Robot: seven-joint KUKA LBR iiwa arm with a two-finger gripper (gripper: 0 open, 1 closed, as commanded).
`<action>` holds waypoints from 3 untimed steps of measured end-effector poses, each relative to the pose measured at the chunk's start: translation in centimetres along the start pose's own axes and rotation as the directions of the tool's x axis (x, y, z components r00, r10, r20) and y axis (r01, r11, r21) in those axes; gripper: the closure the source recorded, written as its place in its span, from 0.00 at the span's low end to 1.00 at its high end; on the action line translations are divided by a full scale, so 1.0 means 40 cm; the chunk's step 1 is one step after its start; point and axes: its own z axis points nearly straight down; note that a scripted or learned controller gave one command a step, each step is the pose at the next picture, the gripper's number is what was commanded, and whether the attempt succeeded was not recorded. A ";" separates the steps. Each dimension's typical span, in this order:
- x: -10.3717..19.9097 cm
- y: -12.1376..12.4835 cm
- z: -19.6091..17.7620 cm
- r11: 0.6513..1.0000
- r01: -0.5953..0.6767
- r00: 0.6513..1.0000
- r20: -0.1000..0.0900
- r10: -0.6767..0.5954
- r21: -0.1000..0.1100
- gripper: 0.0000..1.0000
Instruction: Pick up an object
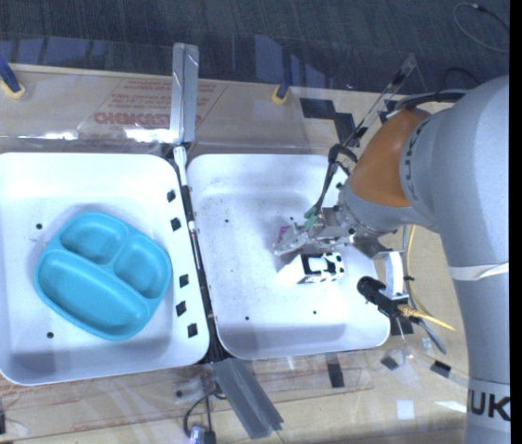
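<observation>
Right bin [242,322], hand [300,240] low inside

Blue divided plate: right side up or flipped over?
Right side up. The blue divided plate lies flat in the left bin with its three hollow compartments facing the camera.

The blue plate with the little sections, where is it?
The blue plate lies in the left white bin, near its middle. The claw is over the right white bin, away from the plate.
</observation>
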 end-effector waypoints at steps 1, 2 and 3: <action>-0.016 -0.219 0.000 1.000 -0.001 1.000 -0.001 0.001 -0.001 0.00; -0.006 -0.210 -0.028 1.000 0.009 1.000 -0.006 -0.009 -0.005 1.00; 0.090 -0.054 -0.318 1.000 0.003 1.000 0.001 -0.003 -0.002 1.00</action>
